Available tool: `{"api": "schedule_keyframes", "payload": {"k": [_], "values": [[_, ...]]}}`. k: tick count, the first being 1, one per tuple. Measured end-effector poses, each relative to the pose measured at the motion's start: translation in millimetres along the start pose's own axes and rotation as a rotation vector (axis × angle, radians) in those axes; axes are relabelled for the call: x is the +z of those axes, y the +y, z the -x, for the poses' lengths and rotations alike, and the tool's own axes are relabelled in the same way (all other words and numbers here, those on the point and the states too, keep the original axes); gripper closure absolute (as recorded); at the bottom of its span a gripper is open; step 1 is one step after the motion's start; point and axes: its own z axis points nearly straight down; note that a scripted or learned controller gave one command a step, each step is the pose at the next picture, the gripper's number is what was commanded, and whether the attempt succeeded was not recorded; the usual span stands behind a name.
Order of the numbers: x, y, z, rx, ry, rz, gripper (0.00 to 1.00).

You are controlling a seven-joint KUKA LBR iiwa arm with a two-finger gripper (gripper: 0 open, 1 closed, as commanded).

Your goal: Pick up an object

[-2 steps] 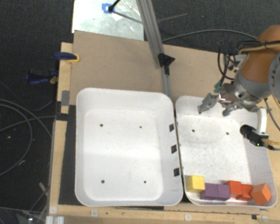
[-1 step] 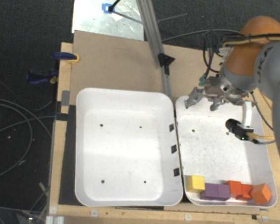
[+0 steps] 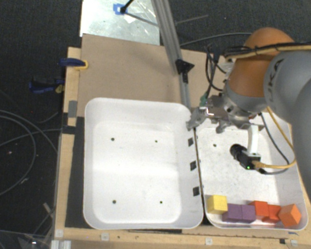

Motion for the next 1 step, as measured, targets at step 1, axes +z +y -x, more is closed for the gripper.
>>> {"api": "schedule_keyframes", "payload": {"k": [1], "values": [[-6.3, -64.0, -85.0, -0.003, 0.001, -0.002, 0.00]]}}
